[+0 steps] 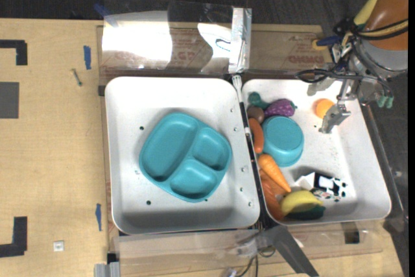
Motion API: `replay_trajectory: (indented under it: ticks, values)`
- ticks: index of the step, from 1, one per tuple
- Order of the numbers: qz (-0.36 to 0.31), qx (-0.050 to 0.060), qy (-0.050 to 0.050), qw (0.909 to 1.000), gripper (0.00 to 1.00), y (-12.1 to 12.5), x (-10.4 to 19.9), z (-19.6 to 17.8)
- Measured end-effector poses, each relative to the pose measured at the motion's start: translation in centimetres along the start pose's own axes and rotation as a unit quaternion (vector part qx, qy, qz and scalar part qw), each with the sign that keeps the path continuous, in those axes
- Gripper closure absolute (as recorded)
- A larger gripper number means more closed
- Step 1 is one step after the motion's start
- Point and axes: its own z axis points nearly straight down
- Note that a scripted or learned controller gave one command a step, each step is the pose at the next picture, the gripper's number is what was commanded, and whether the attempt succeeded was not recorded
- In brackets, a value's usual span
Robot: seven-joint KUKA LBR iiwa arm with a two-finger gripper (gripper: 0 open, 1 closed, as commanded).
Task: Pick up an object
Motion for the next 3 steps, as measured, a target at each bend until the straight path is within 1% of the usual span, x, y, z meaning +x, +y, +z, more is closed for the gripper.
replay_trajectory:
  ticks: [1, 2, 3]
  values:
    - [0.064, 0.002, -0.006, 0.9979, 0.00, -1.2, 2.0, 13.4]
    - [0.120, 0.014, -0.004, 0.9927, 0.00, -0.1, -0.9, 14.6]
    - [0.328, 0.001, -0.001, 0.9446, 0.00, -0.8, 8.2, 15.9]
